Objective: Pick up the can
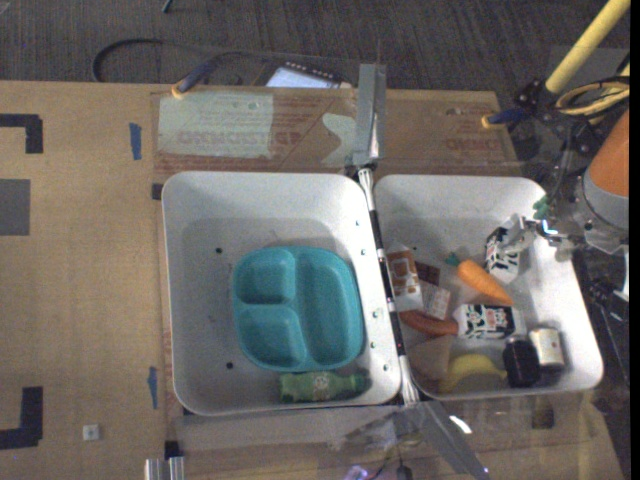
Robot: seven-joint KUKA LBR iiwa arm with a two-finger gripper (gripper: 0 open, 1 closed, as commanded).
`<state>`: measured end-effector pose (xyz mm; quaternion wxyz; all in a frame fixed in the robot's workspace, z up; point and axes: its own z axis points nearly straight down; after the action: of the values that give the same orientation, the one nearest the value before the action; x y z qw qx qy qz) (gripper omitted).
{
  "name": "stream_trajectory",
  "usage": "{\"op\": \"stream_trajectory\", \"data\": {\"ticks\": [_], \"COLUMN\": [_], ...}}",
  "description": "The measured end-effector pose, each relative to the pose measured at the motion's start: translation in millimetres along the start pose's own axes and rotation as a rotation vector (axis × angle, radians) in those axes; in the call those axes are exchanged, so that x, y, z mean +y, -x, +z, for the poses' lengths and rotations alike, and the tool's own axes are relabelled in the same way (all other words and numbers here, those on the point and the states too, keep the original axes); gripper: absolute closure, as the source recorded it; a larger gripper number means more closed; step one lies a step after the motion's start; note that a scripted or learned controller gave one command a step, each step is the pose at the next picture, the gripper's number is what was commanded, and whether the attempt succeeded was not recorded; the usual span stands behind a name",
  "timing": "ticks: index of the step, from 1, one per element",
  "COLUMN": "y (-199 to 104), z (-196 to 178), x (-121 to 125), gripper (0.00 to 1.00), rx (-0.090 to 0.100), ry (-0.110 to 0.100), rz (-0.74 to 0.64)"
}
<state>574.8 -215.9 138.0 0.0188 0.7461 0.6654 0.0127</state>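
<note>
The can [532, 355], dark-bodied with a silvery end, lies on its side in the front right corner of the right bin [440, 198]. My gripper [552, 230] hangs at that bin's right wall, well behind the can and apart from it. It sits just right of a small cow-patterned carton [503, 249]. The grey arm with its orange band [612, 168] comes in from the right edge.
The right bin also holds a carrot [480, 279], a second cow-patterned carton [486, 321], a sausage [428, 322], a banana [472, 370] and a brown snack packet [404, 272]. In the left bin lie a teal divided plate [297, 306] and a green bottle [322, 385].
</note>
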Motion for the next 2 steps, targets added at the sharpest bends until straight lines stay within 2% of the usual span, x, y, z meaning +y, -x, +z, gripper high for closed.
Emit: {"op": "stream_trajectory", "data": {"ticks": [1,2], "y": [-0.6,-3.1], "z": [1.1,3.7], "x": [2.8,15.6], "gripper": [0.00,0.00], "rx": [0.000,-0.004], "ry": [0.006,0.020], "rz": [-0.022,-0.063]}}
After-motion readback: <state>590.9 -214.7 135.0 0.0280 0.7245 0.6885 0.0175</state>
